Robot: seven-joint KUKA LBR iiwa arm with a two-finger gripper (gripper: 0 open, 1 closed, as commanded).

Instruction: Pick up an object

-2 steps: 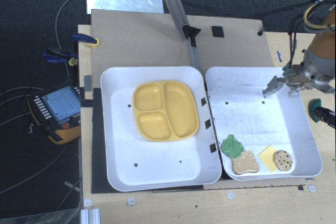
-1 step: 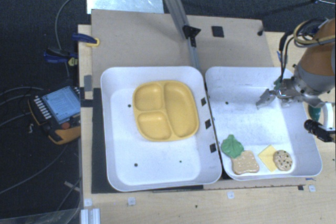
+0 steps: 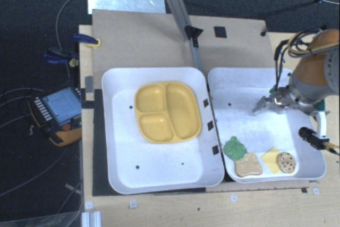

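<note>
Gripper (image 3: 264, 104) over right bin (image 3: 234, 82); toast (image 3: 248, 166) near front rim

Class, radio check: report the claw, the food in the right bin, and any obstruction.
Claw over right bin, holding nothing. Four food pieces at near edge, untouched. No obstruction.

Robotics lab: bench (image 3: 159, 40) on dark carpet, loose cables (image 3: 69, 0), clamps (image 3: 85, 40), handheld controller (image 3: 56, 111) on floor.
</note>
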